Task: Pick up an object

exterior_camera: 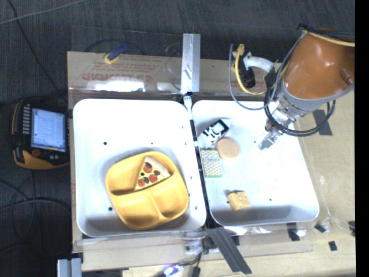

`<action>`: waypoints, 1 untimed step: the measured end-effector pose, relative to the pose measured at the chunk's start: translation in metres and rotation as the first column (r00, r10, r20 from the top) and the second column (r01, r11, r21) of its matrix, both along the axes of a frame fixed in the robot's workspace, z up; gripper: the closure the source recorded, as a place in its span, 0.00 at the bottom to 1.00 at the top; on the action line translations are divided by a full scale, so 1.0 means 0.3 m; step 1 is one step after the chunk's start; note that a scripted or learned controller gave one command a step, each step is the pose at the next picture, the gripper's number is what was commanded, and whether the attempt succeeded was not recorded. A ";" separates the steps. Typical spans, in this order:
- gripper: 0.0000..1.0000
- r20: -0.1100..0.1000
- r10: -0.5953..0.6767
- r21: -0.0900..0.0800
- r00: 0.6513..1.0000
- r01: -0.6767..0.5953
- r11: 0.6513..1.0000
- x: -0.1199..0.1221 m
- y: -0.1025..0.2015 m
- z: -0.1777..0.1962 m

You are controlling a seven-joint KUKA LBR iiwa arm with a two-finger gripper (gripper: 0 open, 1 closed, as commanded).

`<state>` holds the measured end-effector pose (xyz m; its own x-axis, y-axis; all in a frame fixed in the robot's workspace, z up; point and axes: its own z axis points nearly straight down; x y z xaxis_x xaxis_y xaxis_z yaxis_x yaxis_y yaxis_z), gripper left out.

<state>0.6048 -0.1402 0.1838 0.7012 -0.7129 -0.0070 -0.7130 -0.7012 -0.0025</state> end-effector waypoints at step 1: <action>1.00 0.005 0.491 -0.004 0.871 -0.491 0.871 0.214 -0.081 0.015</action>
<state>0.6690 -0.1646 0.1882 0.9610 -0.2765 -0.0011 -0.2765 -0.9610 -0.0032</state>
